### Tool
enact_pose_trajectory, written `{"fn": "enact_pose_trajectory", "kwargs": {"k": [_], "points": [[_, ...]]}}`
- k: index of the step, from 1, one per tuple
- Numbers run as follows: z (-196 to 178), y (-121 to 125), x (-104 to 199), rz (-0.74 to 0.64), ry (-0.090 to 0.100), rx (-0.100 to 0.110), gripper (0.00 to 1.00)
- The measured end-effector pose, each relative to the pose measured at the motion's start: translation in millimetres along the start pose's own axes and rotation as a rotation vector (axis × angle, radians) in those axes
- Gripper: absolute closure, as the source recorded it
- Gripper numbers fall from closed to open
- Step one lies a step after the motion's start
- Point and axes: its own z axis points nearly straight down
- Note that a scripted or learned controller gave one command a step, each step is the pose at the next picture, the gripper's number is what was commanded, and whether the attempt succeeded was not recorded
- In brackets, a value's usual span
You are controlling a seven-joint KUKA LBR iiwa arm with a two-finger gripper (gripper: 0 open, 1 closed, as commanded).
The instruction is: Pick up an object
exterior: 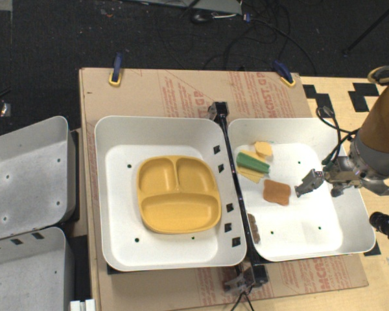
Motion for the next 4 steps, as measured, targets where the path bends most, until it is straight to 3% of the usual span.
{"fn": "enact_pose_trajectory", "kwargs": {"k": [1, 3, 4], "points": [[-6.5, 3.0, 0.6, -0.004, -0.003, -0.013, 0.00], [85.1, -9.2, -1.2, 0.000, -0.001, -0.009, 0.00], [111.7, -9.3, -0.7, -0.002, -0.001, -0.010, 0.00]]}}
